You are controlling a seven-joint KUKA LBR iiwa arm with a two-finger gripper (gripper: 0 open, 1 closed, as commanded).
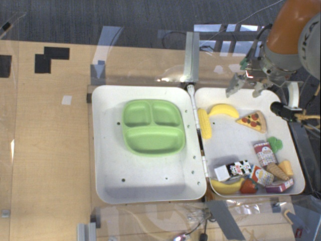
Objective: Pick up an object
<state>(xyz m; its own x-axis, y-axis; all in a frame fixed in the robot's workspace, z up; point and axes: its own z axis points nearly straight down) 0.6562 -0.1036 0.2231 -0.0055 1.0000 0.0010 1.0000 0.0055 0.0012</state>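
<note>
On the wooden table (50,134) sit two shallow white plastic bins side by side. One green three-compartment plastic plate (153,126) lies flat in the middle of the left bin (108,179), the single item there.

Over the far edge of the right bin (296,149) hangs the grey arm with its orange band (296,14), reaching in from the right. Its gripper (247,88) is above the bin's far rim, and the two fingers (234,87) stand spread apart with nothing between them, clear of every toy below.

Scattered in the right bin are the graspable objects. Two yellow toy bananas: one curved banana (223,110) near the far left part of the bin, and a second banana (225,186) at the near edge. One yellow toy corn cob (204,123) lies along the bin's left wall, just beside the far banana. One triangular toy pizza slice (253,120) with red topping lies to the right of that banana, apart from it. Nearer, a cluster crowds the near right corner: one dark red packet (265,153), one small green piece (275,144) just beside it, one black-and-white patterned box (233,170), one red toy strawberry (249,186) touching the near banana, one tan cone-shaped toy (280,170), and one purple item (278,187) at the near rim. Exact shapes within this pile are hard to tell.
</note>
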